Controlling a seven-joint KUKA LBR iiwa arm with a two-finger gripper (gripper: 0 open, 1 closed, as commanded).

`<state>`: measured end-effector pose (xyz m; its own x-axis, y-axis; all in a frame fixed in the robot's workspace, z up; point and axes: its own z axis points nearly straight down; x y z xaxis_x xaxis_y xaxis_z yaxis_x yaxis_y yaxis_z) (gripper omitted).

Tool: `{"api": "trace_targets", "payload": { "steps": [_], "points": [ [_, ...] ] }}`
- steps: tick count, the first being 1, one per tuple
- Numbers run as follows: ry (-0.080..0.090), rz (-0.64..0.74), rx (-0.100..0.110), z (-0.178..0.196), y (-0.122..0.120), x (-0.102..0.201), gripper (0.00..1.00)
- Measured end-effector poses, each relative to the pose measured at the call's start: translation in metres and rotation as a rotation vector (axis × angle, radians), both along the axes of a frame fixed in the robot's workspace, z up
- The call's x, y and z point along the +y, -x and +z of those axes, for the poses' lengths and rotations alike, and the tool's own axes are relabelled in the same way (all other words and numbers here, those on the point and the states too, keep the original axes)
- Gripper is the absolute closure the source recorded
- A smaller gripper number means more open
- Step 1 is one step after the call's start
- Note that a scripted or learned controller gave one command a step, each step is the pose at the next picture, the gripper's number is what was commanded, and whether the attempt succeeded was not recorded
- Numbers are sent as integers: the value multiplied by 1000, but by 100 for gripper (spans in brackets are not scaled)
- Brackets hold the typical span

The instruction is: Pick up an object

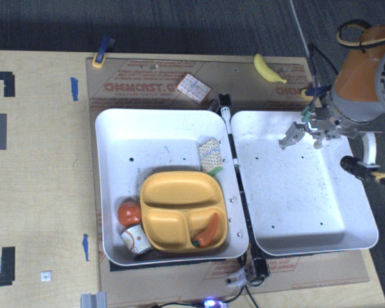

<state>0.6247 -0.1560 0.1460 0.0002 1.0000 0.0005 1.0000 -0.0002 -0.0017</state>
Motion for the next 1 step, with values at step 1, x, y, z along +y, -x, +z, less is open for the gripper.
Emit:
{"api": "trace_targets", "payload": {
  "steps": [1],
  "points": [
    [2, 1, -6, -60, -42, -27, 0]
  ]
}}
